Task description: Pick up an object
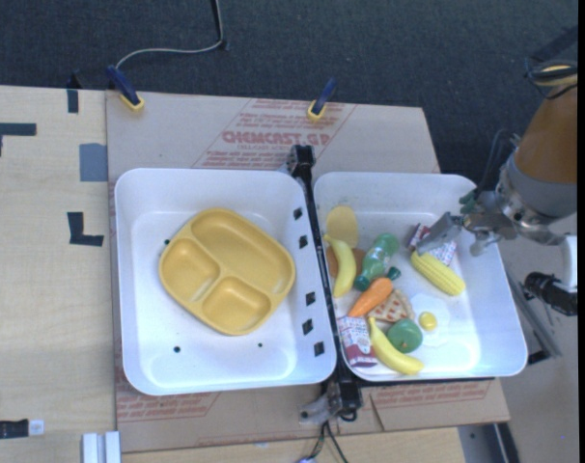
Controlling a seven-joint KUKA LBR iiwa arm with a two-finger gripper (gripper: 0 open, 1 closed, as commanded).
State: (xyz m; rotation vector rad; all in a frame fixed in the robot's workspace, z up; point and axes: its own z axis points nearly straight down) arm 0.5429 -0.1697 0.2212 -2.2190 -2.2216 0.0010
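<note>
Cardboard (177, 133) covers the bench under both bins, pinned along its far edge by two yellow-and-blue clamps (125, 87), with a grey cable (167, 54) trailing off over the dark floor behind. On the left sits the left bin (138, 355), a shallow white tub holding a yellow divided plate (227, 270) that lies flat near its middle, turned at a slant. A black strip of clips (310, 249) runs between the two tubs where their rims meet. Next comes the right bin (495, 345), crowded with toy food: a pale yellow round piece (342, 225) at the far left corner, a banana (343, 266) just below it, a green bottle (377, 257) leaning beside a carrot (370, 299), a waffle-like piece (395, 309), a red-and-white packet (355, 340) against the near left wall, a second banana (393, 351) touching a green round fruit (404, 335), and a small fried egg (429, 321). A corn cob (438, 272) lies toward the right wall, touching a red-and-white wrapper (441, 249). Directly over that wrapper hangs the gripper (435, 233), its fingers spread apart (nothing is caught between them), reaching in from the grey wrist with the orange band (553, 143) at the far right.
</note>
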